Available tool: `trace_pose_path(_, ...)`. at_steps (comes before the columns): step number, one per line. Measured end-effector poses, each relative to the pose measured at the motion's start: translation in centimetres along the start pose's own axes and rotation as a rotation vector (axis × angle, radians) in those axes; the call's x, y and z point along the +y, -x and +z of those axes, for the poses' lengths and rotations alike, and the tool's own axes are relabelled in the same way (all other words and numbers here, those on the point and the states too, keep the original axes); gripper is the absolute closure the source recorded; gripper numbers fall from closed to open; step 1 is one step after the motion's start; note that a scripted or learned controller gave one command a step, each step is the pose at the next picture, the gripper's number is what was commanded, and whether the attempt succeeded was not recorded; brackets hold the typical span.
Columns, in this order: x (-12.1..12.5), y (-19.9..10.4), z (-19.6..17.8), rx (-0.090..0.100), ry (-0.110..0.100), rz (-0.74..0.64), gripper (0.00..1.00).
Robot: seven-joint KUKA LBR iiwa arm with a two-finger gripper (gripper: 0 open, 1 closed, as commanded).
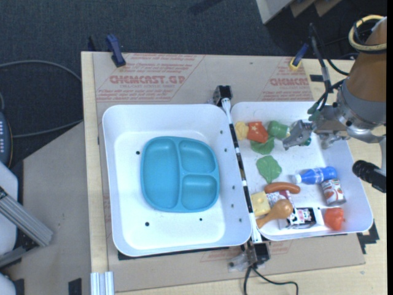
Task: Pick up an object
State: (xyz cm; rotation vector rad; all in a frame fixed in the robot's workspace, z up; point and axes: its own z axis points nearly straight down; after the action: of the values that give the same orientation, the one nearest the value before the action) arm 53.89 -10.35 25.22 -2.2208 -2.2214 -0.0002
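- Nearest me, along the right bin's [366, 221] front edge, lie a black-and-white packet [302, 217] and a red tomato [334, 219]; beside them a tan drumstick [276, 212] and a yellow block [260, 203]
- behind those, a sausage [282, 188], a red can [333, 192] and a blue bottle [315, 176] on its side; a green leaf [269, 166] sits mid-bin
- at the bin's back-left, a yellow piece [241, 129], a red piece [256, 131], a green lump [277, 129] and a second leaf [263, 144] crowd together
- tool [298, 135] hangs low over the back of that bin, just right of the green lump; nothing sits between its fingers, and whether they are spread or closed I cannot tell
- arm [366, 82] comes in from the right
- left bin [116, 165] holds a teal divided plate [180, 173]
- both bins rest on the surface [159, 78]; a blue clamp [115, 49] grips its far edge
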Motion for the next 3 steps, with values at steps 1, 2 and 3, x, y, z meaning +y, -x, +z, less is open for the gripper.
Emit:
trace_pose_path(1,0.3,-2.3,6.8,0.001,-0.001,0.001,0.00)
trace_pose_path(2,1.8,-0.4,16.8,0.000,0.000,0.001,0.00)
trace_pose_path(3,-3.8,1.9,16.8,0.000,-0.002,0.002,0.00)
